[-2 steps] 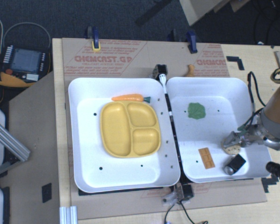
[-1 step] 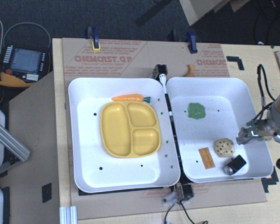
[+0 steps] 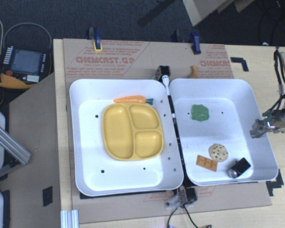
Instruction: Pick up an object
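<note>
Round speckled cookie (image 3: 218, 152), flat, pale

Fixed overhead camera, slanted down — both bins (image 3: 80, 127)

- A dark blue-grey carpet (image 3: 109, 8) covers the floor around the bench.
- The bench top is a brown board (image 3: 147, 56) with red lettering printed on it.
- Two blue clamps (image 3: 96, 36) grip the board's far edge.
- A handheld control unit (image 3: 24, 63) with a screen lies on the floor at the left, with a black cable (image 3: 28, 27) looped behind it.
- A silver metal rail (image 3: 9, 141) runs at a slant along the left edge.
- A beige stand (image 3: 218, 1) sits at the top right.
- Even light falls from above, with soft shadows.
</note>
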You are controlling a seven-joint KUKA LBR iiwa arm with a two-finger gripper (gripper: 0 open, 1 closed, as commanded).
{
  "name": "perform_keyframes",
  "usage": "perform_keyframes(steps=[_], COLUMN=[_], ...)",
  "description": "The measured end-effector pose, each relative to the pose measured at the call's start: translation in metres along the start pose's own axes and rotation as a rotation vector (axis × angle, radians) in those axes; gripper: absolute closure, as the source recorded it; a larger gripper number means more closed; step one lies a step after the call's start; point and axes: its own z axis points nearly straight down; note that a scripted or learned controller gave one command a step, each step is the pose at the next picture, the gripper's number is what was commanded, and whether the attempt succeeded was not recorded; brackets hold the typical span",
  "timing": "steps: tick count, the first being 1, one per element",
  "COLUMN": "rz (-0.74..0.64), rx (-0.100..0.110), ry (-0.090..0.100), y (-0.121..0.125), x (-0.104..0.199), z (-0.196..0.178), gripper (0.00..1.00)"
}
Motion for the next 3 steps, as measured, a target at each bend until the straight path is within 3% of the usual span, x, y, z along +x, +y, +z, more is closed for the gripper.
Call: perform_keyframes(steps=[1,2,3], rz=[0.001,-0.004,-0.004], rx=[0.001,0.005,0.011], ry=[0.000,0.003,0.007], y=[0.008,0.035,0.045], x=[-0.008,0.044,0.097], z=[-0.050,-0.048,-0.033], gripper=[1.00,1.00,1.00])
